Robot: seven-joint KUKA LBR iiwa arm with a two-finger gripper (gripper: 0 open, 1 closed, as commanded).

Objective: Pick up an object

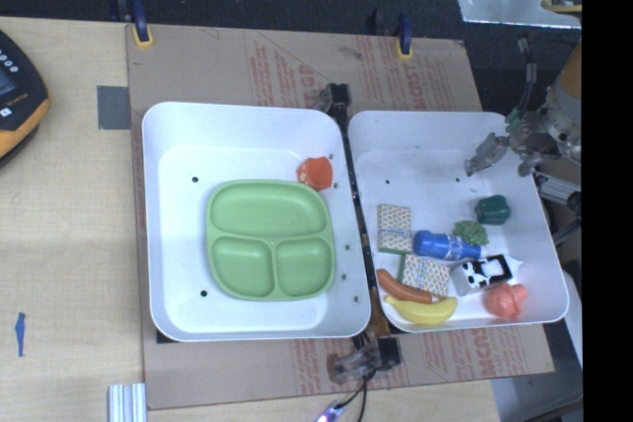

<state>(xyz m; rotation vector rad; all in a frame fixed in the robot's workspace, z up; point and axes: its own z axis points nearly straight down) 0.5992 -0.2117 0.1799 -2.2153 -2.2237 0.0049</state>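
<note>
— Gripper point(482, 156) over the right bin's point(415, 128) far edge — grip state impossible to tell.
— Nearest thing?
— Green block point(492, 209), just below in view, toward the near side. Other toys bunched further down that bin.

A brown cardboard sheet point(297, 74) is lying under both bins, with blue clamps point(141, 23) pinning its edge at twelve o'clock. At nine o'clock, a yellow-and-black handheld controller point(15, 104) is resting on the wooden bench point(59, 242). A grey tape patch point(113, 107) is sitting just beside the cardboard's edge.
</note>
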